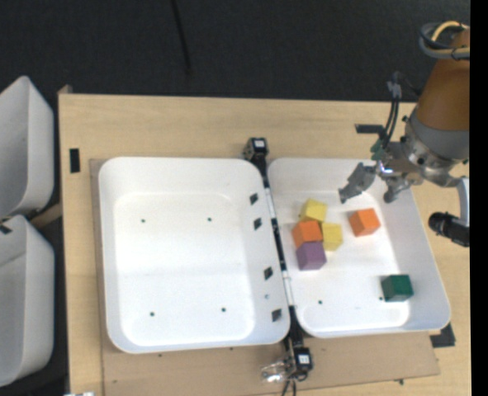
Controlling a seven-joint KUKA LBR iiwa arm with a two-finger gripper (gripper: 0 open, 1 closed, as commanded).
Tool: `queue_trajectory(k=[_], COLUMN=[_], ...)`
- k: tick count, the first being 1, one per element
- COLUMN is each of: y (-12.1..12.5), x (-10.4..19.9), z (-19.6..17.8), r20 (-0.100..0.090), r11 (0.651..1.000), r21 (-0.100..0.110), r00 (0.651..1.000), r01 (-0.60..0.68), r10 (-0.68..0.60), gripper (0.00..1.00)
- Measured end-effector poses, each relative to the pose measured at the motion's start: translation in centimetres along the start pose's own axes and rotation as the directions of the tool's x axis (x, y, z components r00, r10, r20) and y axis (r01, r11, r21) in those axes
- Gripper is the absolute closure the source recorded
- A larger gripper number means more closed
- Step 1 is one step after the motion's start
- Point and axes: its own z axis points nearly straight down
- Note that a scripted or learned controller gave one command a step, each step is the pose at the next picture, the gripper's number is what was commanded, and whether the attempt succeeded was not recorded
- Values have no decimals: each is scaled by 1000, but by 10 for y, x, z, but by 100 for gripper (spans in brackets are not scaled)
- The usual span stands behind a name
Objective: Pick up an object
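The gripper (pixel 374 185) hangs over the right bin (pixel 421 308), just beyond the orange block (pixel 363 222) and up toward the bin's far wall. Its fingers (pixel 355 181) stand apart with nothing between them, spread wide enough, it seems, to drop around a block.

Every block lies in this right bin, so any of them could serve as the object to pick up. The orange block sits alone, just under the gripper and nearest to it, which makes it the likeliest target. Left of the orange block, four blocks crowd together: a yellow block (pixel 315 211) at the far side, a second orange block (pixel 307 231) and a second yellow block (pixel 332 236) side by side, and a purple block (pixel 310 255) nearest the camera. They touch or nearly touch, leaving little room for fingers. A green block (pixel 397 287) rests well apart, toward the near right corner.

The left bin (pixel 111 246) lies beside it on the desk (pixel 186 114).
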Motion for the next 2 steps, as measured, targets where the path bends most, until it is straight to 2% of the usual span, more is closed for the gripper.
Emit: queue_trajectory(k=[1, 2], y=[-44, -39], x=[49, 45], z=[141, 124], r20=[-5, 0], r11=[1000, 1000], r21=[16, -2], r00=[1000, 1000], r01=[-1, -9], r10=[1, 9], gripper=[0, 100])
